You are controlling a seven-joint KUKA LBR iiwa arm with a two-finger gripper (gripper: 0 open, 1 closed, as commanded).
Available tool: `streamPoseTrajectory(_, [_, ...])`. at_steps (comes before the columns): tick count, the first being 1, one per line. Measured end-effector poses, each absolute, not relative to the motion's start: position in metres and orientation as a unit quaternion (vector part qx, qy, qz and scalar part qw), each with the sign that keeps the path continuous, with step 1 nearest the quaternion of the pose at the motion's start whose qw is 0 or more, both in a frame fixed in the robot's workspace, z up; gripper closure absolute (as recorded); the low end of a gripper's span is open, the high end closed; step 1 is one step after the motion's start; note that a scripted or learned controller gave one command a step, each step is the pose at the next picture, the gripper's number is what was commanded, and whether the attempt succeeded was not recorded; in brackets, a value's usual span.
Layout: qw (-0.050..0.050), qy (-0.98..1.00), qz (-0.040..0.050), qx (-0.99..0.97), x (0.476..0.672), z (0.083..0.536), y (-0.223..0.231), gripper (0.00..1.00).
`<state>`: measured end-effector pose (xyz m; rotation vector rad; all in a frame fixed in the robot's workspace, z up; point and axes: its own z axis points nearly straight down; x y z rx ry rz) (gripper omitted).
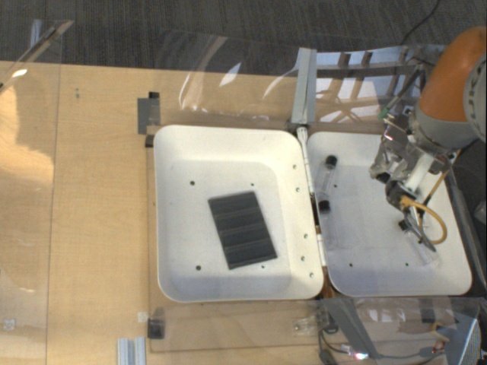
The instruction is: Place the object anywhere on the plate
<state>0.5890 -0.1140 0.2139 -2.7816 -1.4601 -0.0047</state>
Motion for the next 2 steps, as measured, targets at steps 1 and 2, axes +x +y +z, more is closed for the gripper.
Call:
streamPoseTrajectory(1, [0.0,-0.466,-0.0005,-0.885,0.669,0.184,-0.061,1.0])
streamPoseTrajectory(2, [-0.002,-0.507,-0.003,-0.862,0.67,0.257,0.006,1.0])
